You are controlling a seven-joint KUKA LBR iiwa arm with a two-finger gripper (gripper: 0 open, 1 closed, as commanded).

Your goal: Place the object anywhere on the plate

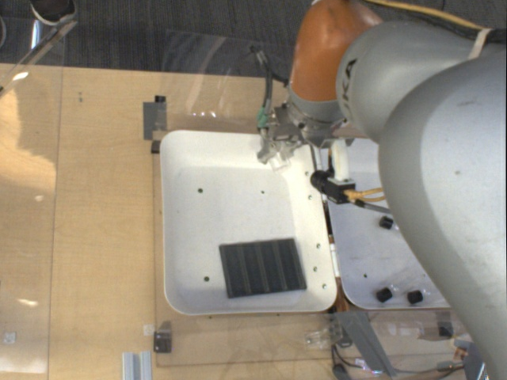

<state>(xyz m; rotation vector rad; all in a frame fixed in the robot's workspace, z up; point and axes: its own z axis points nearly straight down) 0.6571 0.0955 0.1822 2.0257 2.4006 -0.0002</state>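
Note:
A dark grey ribbed rectangular plate [261, 267] lies flat in the near part of the left white bin [184, 212]. My gripper [272, 150] hangs over the far right corner of that bin, well beyond the plate and slightly to its right. The arm's orange band and grey wrist cover most of it from above. Something small and pale shows at its tip, too blurred to identify. I cannot make out any object clearly against the bin floor.
The right bin [360, 279] holds a few small black pieces, one at mid-height [386, 222] and two near the front [383, 294]. The big grey arm covers most of that bin. Wooden bench lies to the left, with grey brackets at the bin corners [154, 117].

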